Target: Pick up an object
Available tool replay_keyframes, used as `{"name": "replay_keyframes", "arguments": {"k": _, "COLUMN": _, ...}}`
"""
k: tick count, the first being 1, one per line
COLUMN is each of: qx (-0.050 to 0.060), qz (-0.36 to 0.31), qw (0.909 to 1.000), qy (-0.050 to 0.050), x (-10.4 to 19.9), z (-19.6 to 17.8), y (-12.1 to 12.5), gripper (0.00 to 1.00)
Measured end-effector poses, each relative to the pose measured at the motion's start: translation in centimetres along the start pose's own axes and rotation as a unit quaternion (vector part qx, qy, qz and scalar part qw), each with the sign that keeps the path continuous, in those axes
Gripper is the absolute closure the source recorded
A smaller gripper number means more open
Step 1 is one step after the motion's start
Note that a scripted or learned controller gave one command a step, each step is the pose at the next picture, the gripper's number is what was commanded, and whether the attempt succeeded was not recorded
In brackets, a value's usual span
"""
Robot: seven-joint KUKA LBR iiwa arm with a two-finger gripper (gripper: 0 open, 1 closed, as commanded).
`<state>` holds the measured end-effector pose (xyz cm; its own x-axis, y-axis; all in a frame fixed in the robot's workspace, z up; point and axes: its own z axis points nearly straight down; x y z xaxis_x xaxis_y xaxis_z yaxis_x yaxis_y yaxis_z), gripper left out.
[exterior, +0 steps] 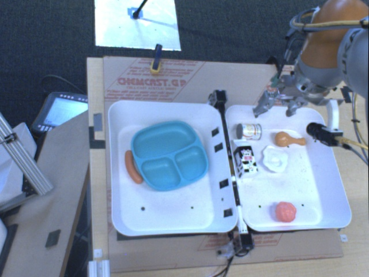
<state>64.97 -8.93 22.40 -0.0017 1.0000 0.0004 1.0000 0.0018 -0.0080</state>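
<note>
- Camera view: pincer (278, 103) poised above the far rim of the right bin (340, 203), at about 12 o'clock of that bin, fingers splayed apart with nothing between them.
- Candidates all in the right bin: small can (250, 131) on its side at 10 o'clock, just below the pincer; orange drumstick-like toy (288, 138) near 1 o'clock; black-and-white box (247, 161) by the divider at 9 o'clock; white piece (275, 158) near centre; pink ball (285, 211) at 5 o'clock, well apart from the rest.
- In the left bin (118, 154): blue tray (170, 154) with a sausage (133, 167) touching its 9 o'clock edge.
- Nearest target by judgement: the can. Best approached by shifting toward 7 o'clock, centring over it before descending.
- Worth turning the fingers across the can's short width, since a rounded body likely rolls if pinched off-centre.
- Worth keeping clear of the bin wall and divider on descent; closing only once the fingers straddle the can, low to the floor.
</note>
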Motion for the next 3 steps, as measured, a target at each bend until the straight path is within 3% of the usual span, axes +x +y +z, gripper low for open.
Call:
{"name": "replay_keyframes", "arguments": {"k": 1, "qx": -0.005, "qz": -0.001, "qw": 1.0, "qy": 0.0, "x": 0.0, "z": -0.5, "y": 0.2, "gripper": 0.0}}
{"name": "replay_keyframes", "arguments": {"k": 3, "qx": -0.004, "qz": 0.0, "qw": 1.0, "qy": 0.0, "x": -0.1, "z": 11.7, "y": 0.3, "gripper": 0.0}}
